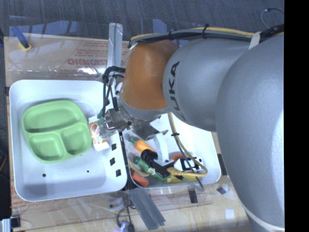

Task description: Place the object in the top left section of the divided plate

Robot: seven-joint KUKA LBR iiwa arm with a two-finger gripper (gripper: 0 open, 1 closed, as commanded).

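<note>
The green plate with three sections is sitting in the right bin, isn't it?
Not quite. The camera view shows the green plate with three sections sitting in the left bin, not the right one. The right bin holds a jumble of small things.

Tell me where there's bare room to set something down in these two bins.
Left bin: bare floor in front of and to the right of the green divided plate, whose three sections are also bare. A small packet sits by the plate's right edge, under the arm. Right bin: crowded with a pile of small items, the arm overhead.
</note>
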